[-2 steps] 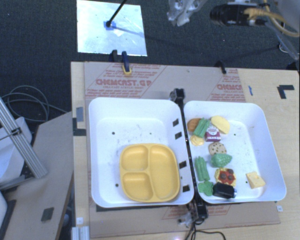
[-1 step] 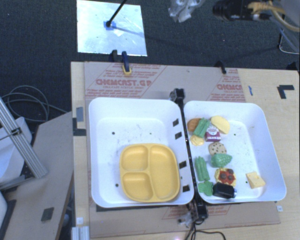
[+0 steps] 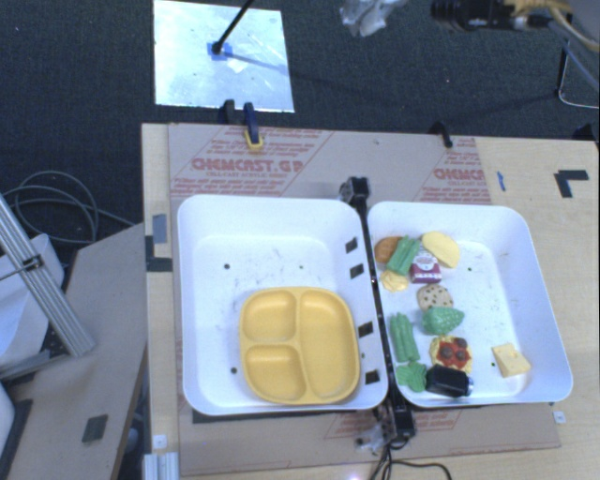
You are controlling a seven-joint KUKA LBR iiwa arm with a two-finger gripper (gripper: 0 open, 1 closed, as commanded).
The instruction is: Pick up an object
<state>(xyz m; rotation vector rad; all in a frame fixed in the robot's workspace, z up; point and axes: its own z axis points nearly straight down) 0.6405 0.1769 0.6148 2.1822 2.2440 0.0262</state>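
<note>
The right bin [image 3: 534, 281] holds several toy foods packed along its left side: a yellow lemon [image 3: 441, 248], a red and white can [image 3: 427, 272], a speckled cookie [image 3: 434, 297], a green broccoli piece [image 3: 441, 321], a long green pod [image 3: 403, 337], a pizza slice [image 3: 452, 352] and a black block [image 3: 447, 381]. A cheese wedge [image 3: 510, 359] lies apart, toward the front right. My gripper [image 3: 370, 14] is a blurred grey shape at the top edge, far behind both bins and well away from every object. Nothing shows in it.
A yellow divided plate [image 3: 300, 342] lies in the front of the left bin [image 3: 216, 244]. A black divider clip strip [image 3: 370, 300] runs between the bins. A shiny metal sheet [image 3: 222, 56] lies on the floor behind the bench.
</note>
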